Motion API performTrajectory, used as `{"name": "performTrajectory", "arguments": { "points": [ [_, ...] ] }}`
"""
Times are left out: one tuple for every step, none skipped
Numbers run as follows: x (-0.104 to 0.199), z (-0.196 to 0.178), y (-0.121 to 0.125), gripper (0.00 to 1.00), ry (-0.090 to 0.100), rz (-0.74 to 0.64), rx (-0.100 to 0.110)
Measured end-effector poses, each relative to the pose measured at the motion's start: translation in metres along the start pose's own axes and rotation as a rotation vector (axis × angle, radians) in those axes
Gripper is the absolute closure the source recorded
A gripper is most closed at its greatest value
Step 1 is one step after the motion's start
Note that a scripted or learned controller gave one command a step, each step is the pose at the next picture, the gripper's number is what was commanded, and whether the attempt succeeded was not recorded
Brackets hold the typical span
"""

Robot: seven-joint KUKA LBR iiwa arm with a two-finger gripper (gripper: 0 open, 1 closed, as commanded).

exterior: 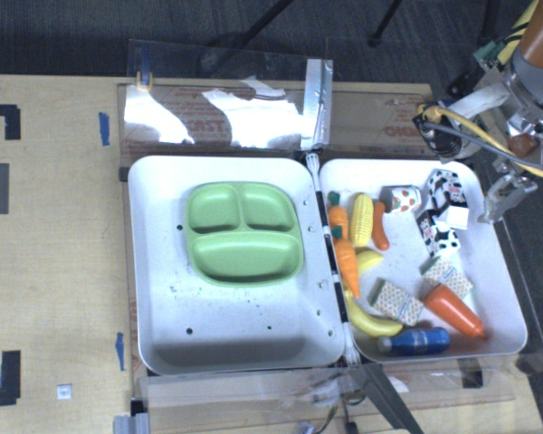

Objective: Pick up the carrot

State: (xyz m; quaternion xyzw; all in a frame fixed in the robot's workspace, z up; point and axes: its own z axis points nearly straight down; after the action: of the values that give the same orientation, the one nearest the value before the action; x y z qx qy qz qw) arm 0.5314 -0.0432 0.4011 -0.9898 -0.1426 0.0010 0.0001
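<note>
A slim orange carrot (pixel 346 260) lies lengthwise along the left wall of the right bin (pixel 511 283), below a short orange piece (pixel 338 217). A thicker orange carrot-shaped toy (pixel 454 311) lies near that bin's lower right corner. My gripper (pixel 501 197) hangs over the right rim of the right bin, well to the right of the slim carrot and above the thick one. Nothing is seen held in it.
The right bin also holds a corn cob (pixel 362 220), a banana (pixel 371 319), a blue bottle (pixel 418 340), a black-and-white patterned toy (pixel 442 204) and patterned wedges (pixel 396 302). A green divided plate (pixel 244 231) sits in the left bin (pixel 163 315). Yellow cables (pixel 471 125) hang by the wrist.
</note>
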Motion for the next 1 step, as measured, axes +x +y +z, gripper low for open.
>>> {"name": "performTrajectory", "arguments": {
  "points": [
    [-0.0289, 0.0965, -0.0601, 0.0, 0.0, 0.087, 0.0]
  ]
}}
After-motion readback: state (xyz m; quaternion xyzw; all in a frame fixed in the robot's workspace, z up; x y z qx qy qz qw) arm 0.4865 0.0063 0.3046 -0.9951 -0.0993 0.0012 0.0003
